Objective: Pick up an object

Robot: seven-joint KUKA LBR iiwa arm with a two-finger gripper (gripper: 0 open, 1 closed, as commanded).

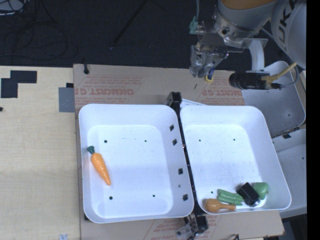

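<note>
camera view: gripper [204,70] hangs high behind the right bin [270,139], claw state cannot be told. carrot [100,167] lies in the left bin [82,134]. approach step; next needs descent onto an object.

Carrot [100,168] left bin [127,115]; jaws [204,74] above bench.

white bins [127,115] – orange carrot [101,168], green stem; green pod [229,197], black block [248,193], tan gourd [218,205]
</note>
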